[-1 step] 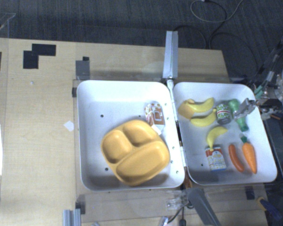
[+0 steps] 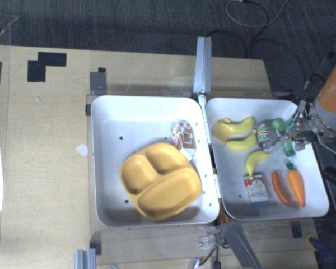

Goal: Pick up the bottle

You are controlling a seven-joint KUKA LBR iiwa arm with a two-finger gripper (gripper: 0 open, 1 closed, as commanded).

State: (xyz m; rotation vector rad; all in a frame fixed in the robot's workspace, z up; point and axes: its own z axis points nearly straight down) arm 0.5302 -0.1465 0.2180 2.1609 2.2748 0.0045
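Observation:
A green bottle [image 2: 265, 134] with a pale label lies on its side in the upper middle of the right bin [image 2: 319, 206]. My gripper [image 2: 284, 138] is low over the bin at the bottle's right end, touching or nearly touching it. Green parts of the bottle show just above and below the gripper's tip. The grey arm with its orange band [image 2: 331, 91] comes in from the right edge.
Three yellow bananas [image 2: 235, 129] lie just left of the bottle. Two carrots [image 2: 289, 187] and a small white-and-red carton [image 2: 256, 188] lie in front of it. The left bin [image 2: 103, 161] holds a yellow divided plate [image 2: 161, 180] and a small packet [image 2: 183, 135].

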